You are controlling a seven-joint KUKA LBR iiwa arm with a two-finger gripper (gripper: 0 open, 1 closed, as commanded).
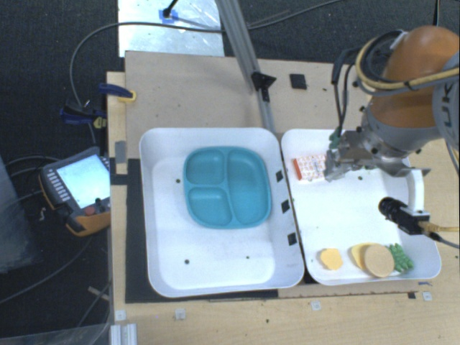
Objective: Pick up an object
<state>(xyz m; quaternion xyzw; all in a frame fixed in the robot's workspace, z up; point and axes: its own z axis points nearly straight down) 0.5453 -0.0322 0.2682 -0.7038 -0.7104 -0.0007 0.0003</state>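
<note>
A yellow food piece (330,259), a round tan food piece (375,259) and a green sprig (401,258) are lying along the near edge of the right bin (359,214), well below the gripper (335,165) and off to its right. Scanning from the left, a handheld pendant (77,189) with a lit screen is sitting far to the left of the fingertips, off the bench. A blue divided plate (227,187) is resting in the left bin (162,214), well to the left of the gripper. A small red-and-white packet (309,167) is lying in the right bin just left of the fingertips, seemingly touching them. Whether the fingers are parted or closed cannot be told. The arm (410,85) is reaching in from the right above them.
</note>
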